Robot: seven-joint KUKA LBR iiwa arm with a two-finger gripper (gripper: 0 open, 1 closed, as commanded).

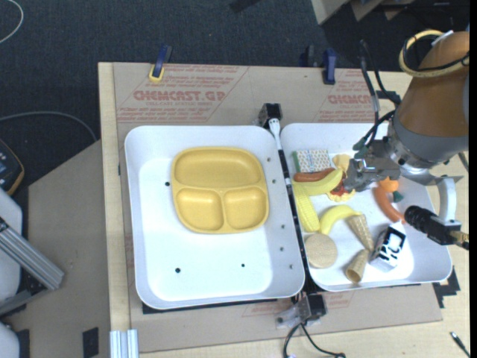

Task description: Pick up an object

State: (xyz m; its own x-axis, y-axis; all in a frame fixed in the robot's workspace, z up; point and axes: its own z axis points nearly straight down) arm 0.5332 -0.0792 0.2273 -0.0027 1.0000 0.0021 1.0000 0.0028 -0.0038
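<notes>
Now the gripper (361, 171) hangs low over the right bin (428, 271), amid toy food: a hot dog (316, 176), bananas (322, 187), a carrot (387, 198); whether it grips anything, I cannot tell. No object looks lifted, so the step seems to be the reach or grasp; next it likely needs a firm hold on one piece, then a straight lift clear of its neighbours; the left bin (149, 230) holds a yellow tray (220, 189).

Both bins (149, 222) smooth glossy white plastic. Divided tray (220, 187) matt yellow plastic. Bench top (119, 103) looks like brown masking paper, printed red, matt. Toy bananas (317, 189) shiny plastic. Cones (361, 231), probably ribbed plastic, too small to confirm.
</notes>
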